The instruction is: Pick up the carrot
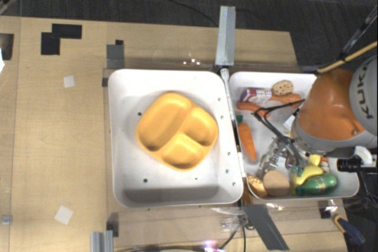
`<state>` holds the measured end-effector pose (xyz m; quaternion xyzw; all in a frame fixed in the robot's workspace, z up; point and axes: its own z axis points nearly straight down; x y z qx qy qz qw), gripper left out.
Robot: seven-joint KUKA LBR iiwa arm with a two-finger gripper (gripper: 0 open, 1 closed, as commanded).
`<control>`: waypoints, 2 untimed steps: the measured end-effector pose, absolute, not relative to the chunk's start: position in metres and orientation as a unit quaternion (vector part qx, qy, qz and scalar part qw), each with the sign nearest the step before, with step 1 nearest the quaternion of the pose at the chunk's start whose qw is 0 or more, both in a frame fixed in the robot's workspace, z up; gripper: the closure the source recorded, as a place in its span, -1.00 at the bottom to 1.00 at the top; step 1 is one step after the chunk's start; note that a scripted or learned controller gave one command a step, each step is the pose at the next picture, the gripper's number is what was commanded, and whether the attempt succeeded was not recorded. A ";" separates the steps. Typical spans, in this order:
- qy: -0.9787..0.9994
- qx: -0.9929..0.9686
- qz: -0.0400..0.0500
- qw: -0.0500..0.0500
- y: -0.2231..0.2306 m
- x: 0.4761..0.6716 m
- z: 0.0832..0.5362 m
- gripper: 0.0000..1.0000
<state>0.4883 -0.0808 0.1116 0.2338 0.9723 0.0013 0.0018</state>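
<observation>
Clutter is the worry here: the right bin [353, 189] is packed, the arm [331, 112] hangs over its middle, the carrot [246, 140] lies along its left wall beside the gripper [279, 153], whose fingers I can't tell are spread or closed, so it could easily snag a neighbouring thing.

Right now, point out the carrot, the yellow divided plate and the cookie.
carrot [247, 140]: camera view, middle of its orange body.
yellow divided plate [177, 130]: camera view, centre ridge between compartments.
cookie [283, 88]: camera view, middle of its top face.
</observation>
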 end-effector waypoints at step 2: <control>0.958 0.285 0.001 0.005 -0.091 0.616 0.089 -1.00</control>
